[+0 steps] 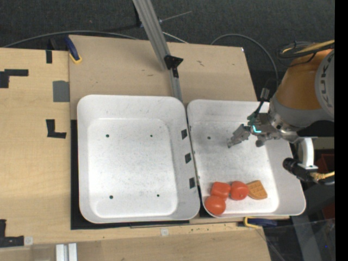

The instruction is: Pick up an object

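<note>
Three red tomato-like pieces [225, 193] lie bunched at the front of the right bin [217, 124], with an orange-brown biscuit-like piece [257, 190] just to their right. My gripper [248, 139] hangs over the middle right of that bin, well behind these objects. Its two grey fingers [237, 138] are spread apart with nothing between them.
The left bin [130, 105] sits beside the right one, joined by black clips along the shared wall. A slanted metal pole [155, 34] rises behind the bins. The wooden bench [32, 118] extends to the left.
</note>
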Available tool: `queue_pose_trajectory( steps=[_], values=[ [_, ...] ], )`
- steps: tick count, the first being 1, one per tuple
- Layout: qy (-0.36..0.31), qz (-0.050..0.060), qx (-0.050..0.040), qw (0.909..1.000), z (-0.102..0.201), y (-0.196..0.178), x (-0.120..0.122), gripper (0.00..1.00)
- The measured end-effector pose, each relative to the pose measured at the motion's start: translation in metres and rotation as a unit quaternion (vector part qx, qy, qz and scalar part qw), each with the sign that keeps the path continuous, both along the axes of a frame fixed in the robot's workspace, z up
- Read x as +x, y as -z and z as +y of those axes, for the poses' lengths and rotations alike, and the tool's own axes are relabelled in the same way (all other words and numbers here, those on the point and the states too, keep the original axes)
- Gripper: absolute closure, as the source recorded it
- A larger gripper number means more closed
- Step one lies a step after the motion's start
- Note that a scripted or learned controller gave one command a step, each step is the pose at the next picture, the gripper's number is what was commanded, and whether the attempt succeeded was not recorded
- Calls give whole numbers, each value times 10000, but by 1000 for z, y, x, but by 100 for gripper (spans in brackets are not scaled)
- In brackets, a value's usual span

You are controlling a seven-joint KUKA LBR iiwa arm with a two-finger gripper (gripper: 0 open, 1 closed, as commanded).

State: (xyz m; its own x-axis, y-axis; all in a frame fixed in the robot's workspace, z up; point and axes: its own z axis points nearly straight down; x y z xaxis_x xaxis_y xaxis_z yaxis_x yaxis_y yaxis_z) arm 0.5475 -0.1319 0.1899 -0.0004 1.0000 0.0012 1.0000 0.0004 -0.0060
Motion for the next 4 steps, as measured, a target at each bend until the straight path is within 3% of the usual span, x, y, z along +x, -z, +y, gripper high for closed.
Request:
queue_pose_trajectory(
  steps=[1,3,4],
  values=[
    [-6,-21,-4,10000,0,-2,1,0],
    [-1,5,-3,10000,-6,98,-3,0],
    [-9,-12,-2,10000,-5,85,-2,100]
  ],
)
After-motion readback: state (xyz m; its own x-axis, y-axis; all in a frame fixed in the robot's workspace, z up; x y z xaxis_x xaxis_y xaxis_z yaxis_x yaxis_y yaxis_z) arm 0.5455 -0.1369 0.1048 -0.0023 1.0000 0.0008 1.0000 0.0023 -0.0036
